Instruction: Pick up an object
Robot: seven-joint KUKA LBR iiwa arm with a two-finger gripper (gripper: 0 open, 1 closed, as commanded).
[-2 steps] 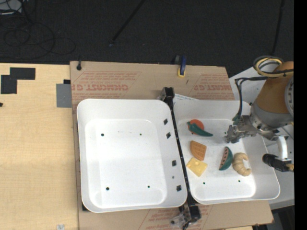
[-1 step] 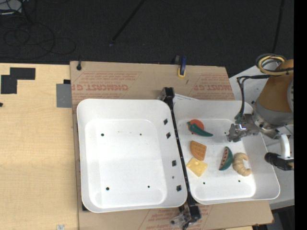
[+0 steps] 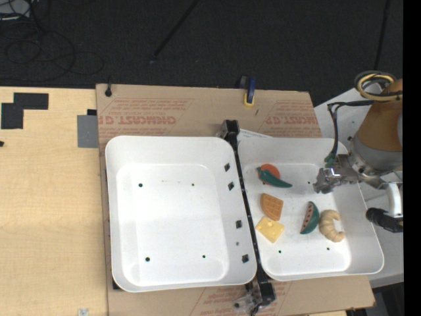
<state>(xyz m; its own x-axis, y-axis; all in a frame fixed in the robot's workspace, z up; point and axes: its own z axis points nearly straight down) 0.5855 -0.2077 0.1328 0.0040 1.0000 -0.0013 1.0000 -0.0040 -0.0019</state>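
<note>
The gripper (image 3: 323, 180) hangs over the right bin's (image 3: 358, 263) far side; whether it is parted or closed, I cannot tell. Nearest lies the green slice (image 3: 309, 218), just toward the camera, long axis running near-to-far.

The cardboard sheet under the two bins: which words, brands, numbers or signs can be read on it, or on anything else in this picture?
Cardboard sheet, left print: red, upside down, seems to read "CHEMCAST GP"; uncertain.
Right print: same red style, partly covered, too blurred to read.
Bottom edge print: red letters, cut off, unreadable.
White bins and the toy items: I see no text.
</note>
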